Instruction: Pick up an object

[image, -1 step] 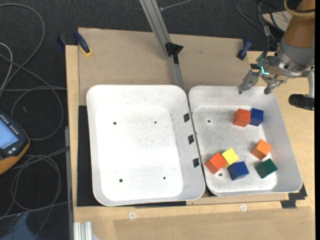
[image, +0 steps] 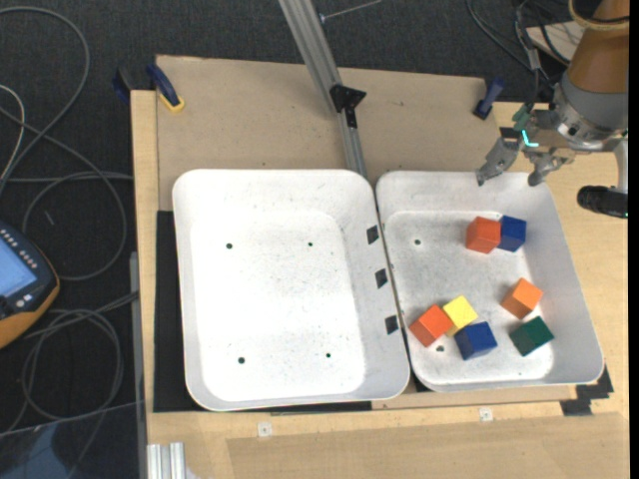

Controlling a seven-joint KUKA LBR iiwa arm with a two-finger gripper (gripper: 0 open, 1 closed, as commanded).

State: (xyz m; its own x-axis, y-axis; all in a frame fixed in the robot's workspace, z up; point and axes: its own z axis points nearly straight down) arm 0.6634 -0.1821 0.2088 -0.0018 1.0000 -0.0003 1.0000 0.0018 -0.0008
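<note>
Right bin [image: 569, 267] on table [image: 250, 98]: seven blocks, orange [image: 483, 235] touching blue [image: 512, 233] nearest the gripper [image: 517, 172]. Jaws open, holding nothing, above the bin's far rim. No legible writing.

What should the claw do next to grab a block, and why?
Probably drop straight down and a bit forward onto the red block. The claw hangs open over the right bin's back edge with nothing in it, and that block, touching a blue block, lies closest.
</note>
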